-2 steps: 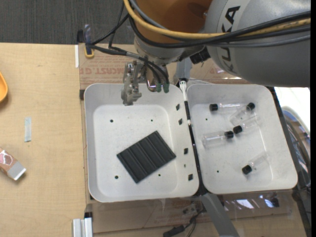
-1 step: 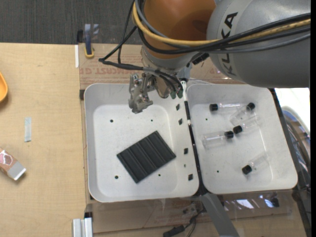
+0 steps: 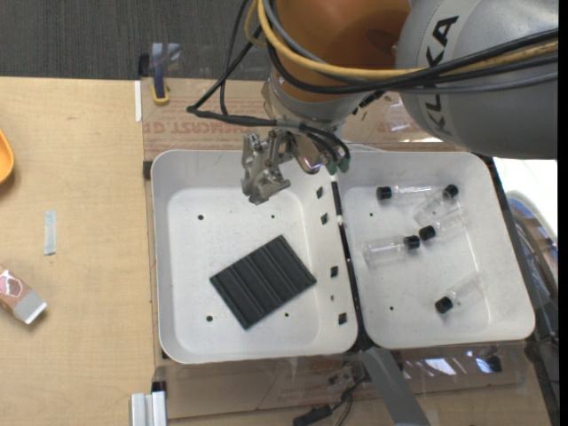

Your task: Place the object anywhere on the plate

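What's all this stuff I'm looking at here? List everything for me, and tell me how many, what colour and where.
Shallow white bins: two, white, side by side on the bench.
Dark grey ribbed rectangular plate: one, dark grey, lying in the left bin.
Clear plastic vials with black caps: four, transparent, scattered in the right bin.
Wooden bench top: one, tan, left of the bins.
Small grey strip: one, grey, on the bench.
Arm: one, grey with orange band, reaching from the right.
End effector: one, metallic, above the left bin's far side.
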Tool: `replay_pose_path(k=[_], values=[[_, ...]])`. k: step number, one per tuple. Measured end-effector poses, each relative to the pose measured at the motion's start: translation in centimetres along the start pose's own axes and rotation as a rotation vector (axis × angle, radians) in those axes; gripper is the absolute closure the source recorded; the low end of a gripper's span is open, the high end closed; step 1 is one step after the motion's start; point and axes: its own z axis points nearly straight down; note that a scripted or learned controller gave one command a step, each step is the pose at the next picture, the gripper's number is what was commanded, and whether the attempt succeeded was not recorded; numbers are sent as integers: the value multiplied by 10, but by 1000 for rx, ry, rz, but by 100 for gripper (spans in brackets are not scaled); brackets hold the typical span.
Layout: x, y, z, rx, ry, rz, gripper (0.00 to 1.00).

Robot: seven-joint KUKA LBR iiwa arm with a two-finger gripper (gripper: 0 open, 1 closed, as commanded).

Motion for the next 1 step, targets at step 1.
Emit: replay_pose_path(k=[1], values=[[-9,38,-24,-1,0,-163,100]])
